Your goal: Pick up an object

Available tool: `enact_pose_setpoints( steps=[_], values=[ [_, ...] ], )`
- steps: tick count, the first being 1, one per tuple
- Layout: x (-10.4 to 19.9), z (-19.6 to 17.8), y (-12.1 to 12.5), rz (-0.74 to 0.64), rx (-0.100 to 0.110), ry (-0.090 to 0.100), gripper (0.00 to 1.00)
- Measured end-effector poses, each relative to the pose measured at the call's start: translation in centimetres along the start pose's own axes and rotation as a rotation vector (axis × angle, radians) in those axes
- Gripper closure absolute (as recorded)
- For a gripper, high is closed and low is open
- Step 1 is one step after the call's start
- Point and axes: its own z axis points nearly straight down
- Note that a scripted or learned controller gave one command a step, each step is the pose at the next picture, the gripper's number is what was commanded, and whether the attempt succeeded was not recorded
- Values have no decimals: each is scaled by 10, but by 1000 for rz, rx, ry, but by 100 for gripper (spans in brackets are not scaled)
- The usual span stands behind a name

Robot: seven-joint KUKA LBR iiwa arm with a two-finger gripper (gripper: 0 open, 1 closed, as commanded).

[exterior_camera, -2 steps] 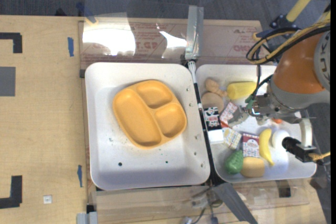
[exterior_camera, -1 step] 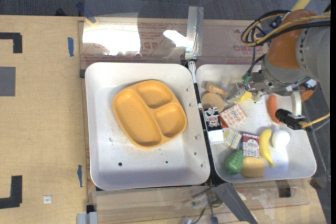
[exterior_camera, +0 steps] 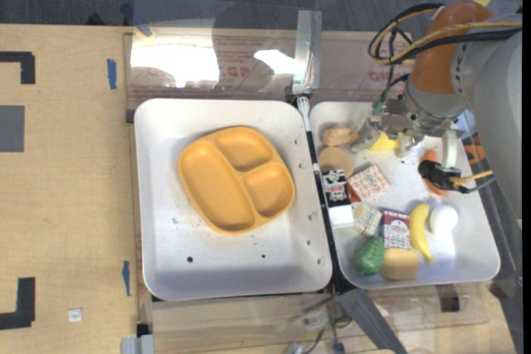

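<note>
Over the right bin's far edge you've got the fingers point(exterior_camera: 390, 131), low among the items, state unclear: you cannot tell if they're open or closed, and nothing visibly sits between them. Right at them lies a small yellow piece point(exterior_camera: 383, 144); whether they touch it, can't tell. Just left of that are a tan bread roll point(exterior_camera: 338, 134) and a round brown bun point(exterior_camera: 336, 157). Nearer the divider: a black-and-white box point(exterior_camera: 335, 186), a white block point(exterior_camera: 341, 216), a red-and-white packet point(exterior_camera: 369, 181). Toward the near edge: a green item point(exterior_camera: 370, 256), a yellow sponge-like block point(exterior_camera: 401, 264), a banana point(exterior_camera: 421, 230), a white egg-like object point(exterior_camera: 445, 220). The right bin point(exterior_camera: 477, 257) is white, the left bin point(exterior_camera: 158, 178) beside it holds an orange divided plate point(exterior_camera: 236, 177). Arm point(exterior_camera: 452, 54) comes in from the right, orange band above the wrist. Tabletop point(exterior_camera: 58, 178) lies left of the bins.
</note>
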Motion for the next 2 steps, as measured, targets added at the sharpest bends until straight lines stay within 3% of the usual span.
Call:
enact_pose_setpoints(
  steps=[1,2],
  values=[
    [1,-8,-3,1,12,0,100],
    [60,-104,6,150,-33,7,100]
  ],
)
